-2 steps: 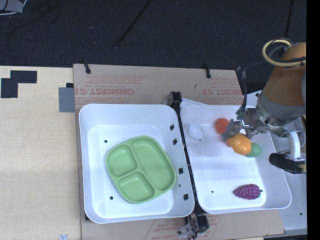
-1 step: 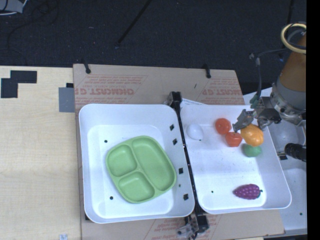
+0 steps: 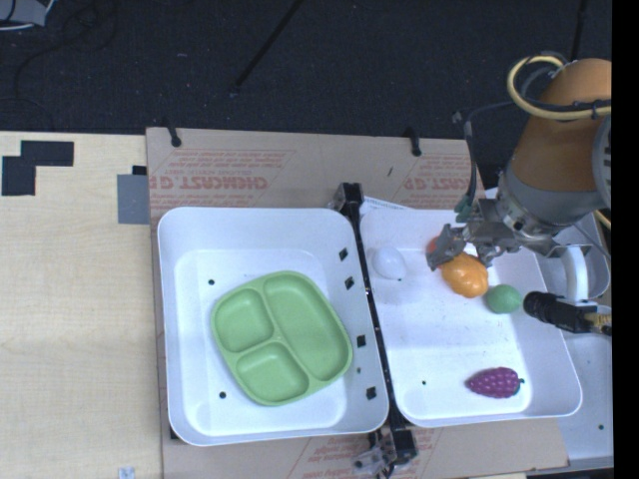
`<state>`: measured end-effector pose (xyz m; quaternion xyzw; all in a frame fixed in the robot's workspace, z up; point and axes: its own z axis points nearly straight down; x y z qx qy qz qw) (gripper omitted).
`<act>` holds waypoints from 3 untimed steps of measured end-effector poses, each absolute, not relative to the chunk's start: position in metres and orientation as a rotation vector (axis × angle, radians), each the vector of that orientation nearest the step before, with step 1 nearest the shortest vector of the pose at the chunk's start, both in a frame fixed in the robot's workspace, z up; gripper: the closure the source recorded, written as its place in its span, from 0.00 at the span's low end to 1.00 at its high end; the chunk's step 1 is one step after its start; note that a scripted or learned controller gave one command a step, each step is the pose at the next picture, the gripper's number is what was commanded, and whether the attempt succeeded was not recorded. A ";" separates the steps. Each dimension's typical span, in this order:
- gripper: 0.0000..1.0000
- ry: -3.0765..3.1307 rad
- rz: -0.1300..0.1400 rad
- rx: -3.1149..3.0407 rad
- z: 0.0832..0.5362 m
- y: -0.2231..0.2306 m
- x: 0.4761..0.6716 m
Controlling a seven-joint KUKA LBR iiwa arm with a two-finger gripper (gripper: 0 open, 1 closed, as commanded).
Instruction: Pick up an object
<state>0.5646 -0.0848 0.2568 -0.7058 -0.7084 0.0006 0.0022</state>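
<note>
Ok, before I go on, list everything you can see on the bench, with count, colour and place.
bins: two, white, side by side on the bench
divided plate: one, light green, in the left bin
orange fruit: one, orange, upper part of the right bin, at the hand
green ball: one, green, right of the orange fruit
grape bunch: one, purple, lower right of the right bin
white object: one, white, upper left of the right bin
hand: one, grey, over the right bin by the orange fruit

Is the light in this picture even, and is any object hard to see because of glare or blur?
Camera view: soft, even light with faint shadows; the white egg-like object nearly blends into the right bin; the gripper looks slightly blurred; the green divided plate and purple grape bunch are clear.
</note>
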 end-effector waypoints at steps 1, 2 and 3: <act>1.00 -2.222 0.003 -2.214 0.246 -0.042 0.568; 1.00 -2.221 0.005 -2.214 0.231 0.007 0.573; 1.00 -2.223 0.004 -2.214 0.219 0.062 0.579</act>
